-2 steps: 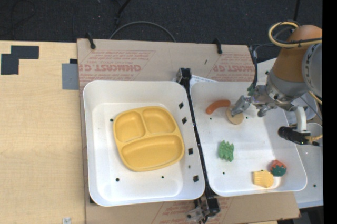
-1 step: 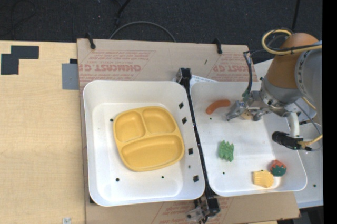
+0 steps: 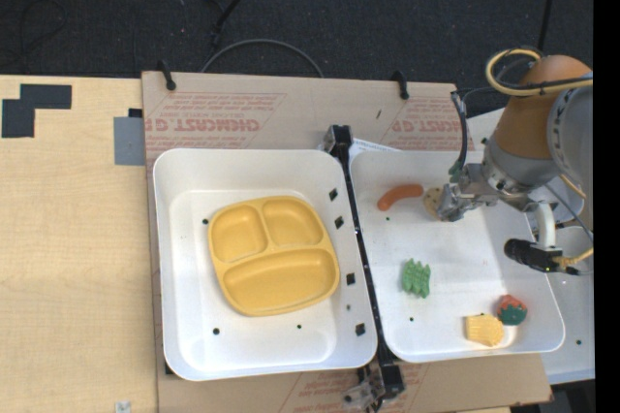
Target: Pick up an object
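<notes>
— Beside the right bin (image 3: 542, 343), what lies to its left?

— Its twin, the left bin (image 3: 184, 207), touching it along the divider, with a yellow compartment plate (image 3: 274, 254) lying flat in it (three sections, tilted a little).

— And the arm (image 3: 542, 120)?

— It reaches over the right bin's far right corner; the gripper (image 3: 448, 201) sits low at that bin's far side. Whether it is clenched or released, I cannot tell.

— What is in that bin?

— An orange sausage (image 3: 399, 197) just left of the gripper, a green leafy piece (image 3: 417, 277) near the bin's middle, a yellow piece (image 3: 484, 330) at its near right corner, and a small red-and-green piece (image 3: 512, 309) just beside that.
</notes>
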`<state>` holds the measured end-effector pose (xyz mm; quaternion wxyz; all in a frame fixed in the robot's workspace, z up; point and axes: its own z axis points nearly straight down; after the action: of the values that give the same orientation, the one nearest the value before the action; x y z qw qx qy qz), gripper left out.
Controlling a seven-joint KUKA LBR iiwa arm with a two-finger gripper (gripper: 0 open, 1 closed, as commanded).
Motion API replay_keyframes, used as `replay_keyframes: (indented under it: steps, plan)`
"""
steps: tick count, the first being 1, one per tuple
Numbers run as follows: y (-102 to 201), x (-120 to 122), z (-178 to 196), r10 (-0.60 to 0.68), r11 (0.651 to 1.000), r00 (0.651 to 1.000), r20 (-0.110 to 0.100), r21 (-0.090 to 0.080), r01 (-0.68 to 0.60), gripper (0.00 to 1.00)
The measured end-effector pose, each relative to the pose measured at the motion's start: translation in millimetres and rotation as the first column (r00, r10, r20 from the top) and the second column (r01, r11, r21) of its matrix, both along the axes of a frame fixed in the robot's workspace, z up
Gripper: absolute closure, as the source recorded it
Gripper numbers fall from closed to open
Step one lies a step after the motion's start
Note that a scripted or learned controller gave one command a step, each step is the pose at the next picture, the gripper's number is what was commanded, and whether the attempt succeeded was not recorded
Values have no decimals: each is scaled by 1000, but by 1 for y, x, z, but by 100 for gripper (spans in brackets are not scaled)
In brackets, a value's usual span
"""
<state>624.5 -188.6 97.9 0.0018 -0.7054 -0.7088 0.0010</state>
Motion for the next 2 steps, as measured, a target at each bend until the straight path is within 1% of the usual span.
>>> replay_keyframes:
  steps: [1,2]
  plan:
    - [10,-2,56,-2,1000,1000,6,-1,2,100]
    - [9,-1,109,-2,1000,1000,8,-2,2,100]
